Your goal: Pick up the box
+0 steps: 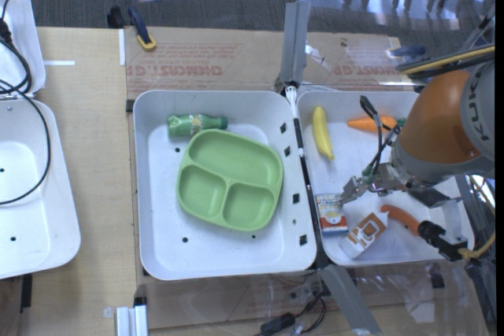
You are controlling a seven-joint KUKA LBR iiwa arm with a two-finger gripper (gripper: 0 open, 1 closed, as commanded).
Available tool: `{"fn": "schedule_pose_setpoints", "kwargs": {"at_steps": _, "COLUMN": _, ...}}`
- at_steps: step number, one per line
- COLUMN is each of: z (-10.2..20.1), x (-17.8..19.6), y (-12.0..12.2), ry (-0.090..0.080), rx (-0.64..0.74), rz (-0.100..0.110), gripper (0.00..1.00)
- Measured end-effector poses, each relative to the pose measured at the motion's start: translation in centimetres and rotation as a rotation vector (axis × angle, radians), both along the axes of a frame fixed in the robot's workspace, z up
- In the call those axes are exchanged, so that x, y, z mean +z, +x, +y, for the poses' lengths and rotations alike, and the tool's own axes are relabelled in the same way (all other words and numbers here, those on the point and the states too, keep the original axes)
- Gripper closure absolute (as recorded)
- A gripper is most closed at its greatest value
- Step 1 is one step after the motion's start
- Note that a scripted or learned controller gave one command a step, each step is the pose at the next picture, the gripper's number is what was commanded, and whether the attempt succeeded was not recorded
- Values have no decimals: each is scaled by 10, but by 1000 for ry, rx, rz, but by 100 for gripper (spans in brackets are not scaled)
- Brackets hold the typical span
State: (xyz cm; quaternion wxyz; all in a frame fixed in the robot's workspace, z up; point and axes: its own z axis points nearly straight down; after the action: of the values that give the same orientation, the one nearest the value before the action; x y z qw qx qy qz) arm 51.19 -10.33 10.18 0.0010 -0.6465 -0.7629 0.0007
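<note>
A small red and white box (331, 214) lies at the near left of the right bin (409, 254). A second box (366, 233), white and brown, lies tilted just to its right. My gripper (354, 190) hangs low over the right bin, just above and to the right of the red and white box, with its tip near that box's top edge. Nothing is seen held in it. The grey arm with its orange band (441, 122) reaches in from the right and hides part of the bin floor.
The right bin also holds a banana (321, 131), a carrot (370, 123) and an orange-handled tool (413, 223). The left bin (153, 193) holds a green divided plate (231, 179) and a green bottle (197, 123). A divider wall (299, 161) separates the bins.
</note>
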Motion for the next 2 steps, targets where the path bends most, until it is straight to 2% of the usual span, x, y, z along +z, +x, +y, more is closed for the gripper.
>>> {"fn": "schedule_pose_setpoints", "kwargs": {"at_steps": 1, "z": 4, "x": -5, "y": 82, "ry": -2, "rx": -398, "rz": 0, "gripper": 0}}
{"fn": "schedule_pose_setpoints", "kwargs": {"at_steps": 2, "z": -4, "x": -11, "y": 30, "ry": -1, "rx": -348, "rz": 1, "gripper": 0}}
